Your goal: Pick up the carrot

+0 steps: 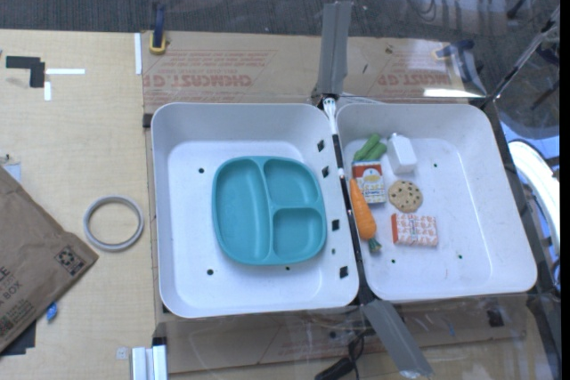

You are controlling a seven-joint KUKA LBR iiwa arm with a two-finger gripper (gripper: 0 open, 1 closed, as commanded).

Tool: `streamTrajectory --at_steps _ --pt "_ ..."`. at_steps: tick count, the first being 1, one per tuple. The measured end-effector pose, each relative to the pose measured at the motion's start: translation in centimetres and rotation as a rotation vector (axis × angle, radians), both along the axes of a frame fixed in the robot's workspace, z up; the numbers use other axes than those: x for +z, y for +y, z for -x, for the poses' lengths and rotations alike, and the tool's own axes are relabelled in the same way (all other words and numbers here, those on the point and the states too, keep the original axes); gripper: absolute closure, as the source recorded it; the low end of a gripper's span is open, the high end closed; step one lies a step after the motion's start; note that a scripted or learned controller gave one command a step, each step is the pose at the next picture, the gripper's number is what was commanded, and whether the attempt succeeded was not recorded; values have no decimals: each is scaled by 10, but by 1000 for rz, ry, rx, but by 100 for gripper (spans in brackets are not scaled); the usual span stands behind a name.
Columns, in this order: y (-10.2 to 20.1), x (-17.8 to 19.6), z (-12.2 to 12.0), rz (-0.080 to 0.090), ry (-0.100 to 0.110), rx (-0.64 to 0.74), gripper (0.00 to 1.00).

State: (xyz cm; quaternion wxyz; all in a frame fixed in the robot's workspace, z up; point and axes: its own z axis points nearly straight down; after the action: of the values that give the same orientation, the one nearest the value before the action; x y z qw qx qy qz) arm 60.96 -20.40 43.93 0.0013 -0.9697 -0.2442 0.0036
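Observation:
The orange carrot point(362, 211) lies lengthwise along the left wall of the right bin point(499, 191), its green stub pointing toward the front. Right beside it are a small red and white carton point(371, 182), a green pea pod point(367, 148), a white block point(401, 153), a round cookie point(405, 194) and a red patterned packet point(415, 230).
The left bin point(178, 218) holds a teal divided plate point(268, 209). A roll of tape point(114, 222) and a cardboard box point(31, 258) lie on the wooden bench at left. A grey divider post point(334, 49) stands behind the bins' shared edge.

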Motion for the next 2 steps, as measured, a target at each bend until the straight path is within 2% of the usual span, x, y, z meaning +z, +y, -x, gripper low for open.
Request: streamTrajectory --at_steps 1,2 --pt "92 0 -39 1 -2 135 0" --pt "69 1 -10 -1 -2 244 0"
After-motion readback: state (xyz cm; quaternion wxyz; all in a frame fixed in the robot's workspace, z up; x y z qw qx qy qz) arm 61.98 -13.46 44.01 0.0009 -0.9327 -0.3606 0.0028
